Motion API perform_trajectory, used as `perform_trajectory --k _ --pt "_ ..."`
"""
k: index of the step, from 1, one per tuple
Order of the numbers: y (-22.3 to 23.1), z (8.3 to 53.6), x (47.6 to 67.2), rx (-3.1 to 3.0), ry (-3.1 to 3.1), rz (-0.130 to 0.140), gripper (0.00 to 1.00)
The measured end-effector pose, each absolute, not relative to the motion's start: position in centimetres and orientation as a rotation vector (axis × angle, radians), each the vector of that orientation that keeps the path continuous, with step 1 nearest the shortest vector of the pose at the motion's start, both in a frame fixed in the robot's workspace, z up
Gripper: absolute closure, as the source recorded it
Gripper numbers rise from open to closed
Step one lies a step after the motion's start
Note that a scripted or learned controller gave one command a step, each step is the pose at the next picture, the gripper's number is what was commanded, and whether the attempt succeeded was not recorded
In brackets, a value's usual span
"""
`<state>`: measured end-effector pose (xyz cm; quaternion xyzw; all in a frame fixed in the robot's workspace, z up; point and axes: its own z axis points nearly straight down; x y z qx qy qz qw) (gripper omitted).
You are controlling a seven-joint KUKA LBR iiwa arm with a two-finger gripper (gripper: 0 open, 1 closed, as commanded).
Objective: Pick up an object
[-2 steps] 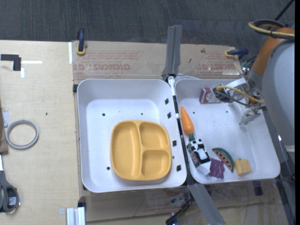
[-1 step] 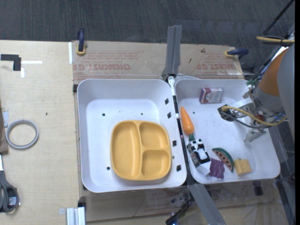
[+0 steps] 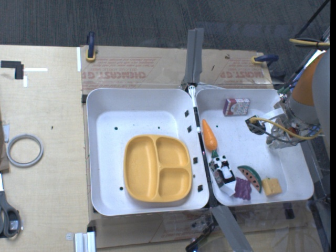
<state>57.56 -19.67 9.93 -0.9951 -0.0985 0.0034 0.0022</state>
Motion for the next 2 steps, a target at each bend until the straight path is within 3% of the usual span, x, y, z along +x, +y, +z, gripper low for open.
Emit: perform_trajectory --k 1,2 --pt "-19.67 9.93 57.56 -3.122 -0.308 0.011 0.00" --pt "-19.73 10.75 57.48 -3.120 -0.307 0.016 1.00"
